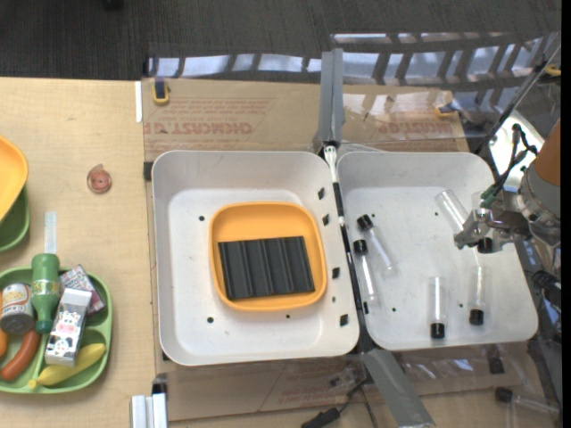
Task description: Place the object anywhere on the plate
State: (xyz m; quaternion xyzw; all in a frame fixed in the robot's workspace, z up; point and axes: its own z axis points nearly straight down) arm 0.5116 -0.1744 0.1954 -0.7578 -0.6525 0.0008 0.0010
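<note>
While the arm reaches in from the right, the scene reads as follows.

Gripper: the gripper (483,236) hangs over the right part of the right bin (393,324), below the grey wrist.
Fingers: too small and dark against the wrist to judge; I cannot tell how far apart they stand, nor whether anything sits between them.
Nearest tube: a clear tube (449,206) lies slanted just left of and beyond the gripper; whether they touch cannot be told.
Other tubes: four more clear plastic tubes lie in the right bin. One black-capped tube (376,242) lies slanted near the left wall, a thin tube (364,274) lies along the left wall beside it, and two black-capped tubes (436,308) and (476,296) lie upright in the picture at the near side, caps toward the near rim.
Look of the tubes: transparent, slim, cylinder-shaped, most ending in a small black cap.
Plate: an orange plate (266,218) with rounded corners sits in the middle of the left bin (178,266); a dark ribbed insert (267,267) covers its centre.
Counter: a wooden counter (71,123) at the left carries a green tray (94,350) of toy food and a small pink item (99,179).
</note>
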